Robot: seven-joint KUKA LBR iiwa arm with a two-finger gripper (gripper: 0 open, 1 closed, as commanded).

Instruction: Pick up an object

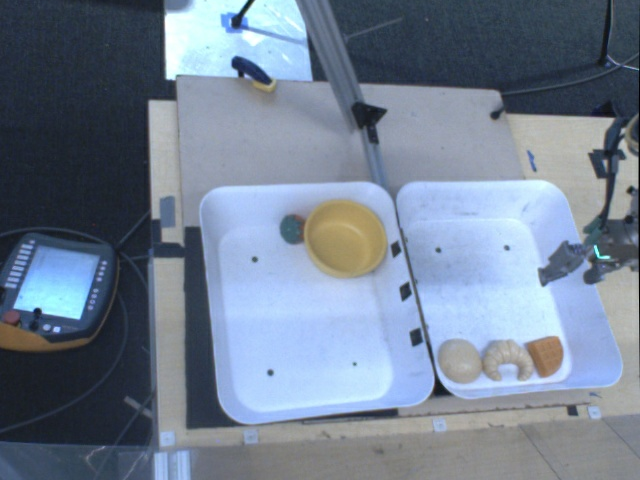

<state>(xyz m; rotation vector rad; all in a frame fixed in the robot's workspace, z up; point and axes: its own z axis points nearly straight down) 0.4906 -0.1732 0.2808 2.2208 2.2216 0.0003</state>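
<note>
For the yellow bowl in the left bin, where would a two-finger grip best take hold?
Probably the yellow bowl by its rim, from above, one finger inside: it sits upright and open. The near-left rim is freest; a small green ball sits beside its far-left side.

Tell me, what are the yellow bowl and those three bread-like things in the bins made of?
The yellow bowl looks like smooth moulded plastic: even colour, soft sheen. The roll, croissant and orange-brown piece are probably toy food of plastic or foam, with matte, uniform surfaces; the view is too coarse to be sure.
</note>
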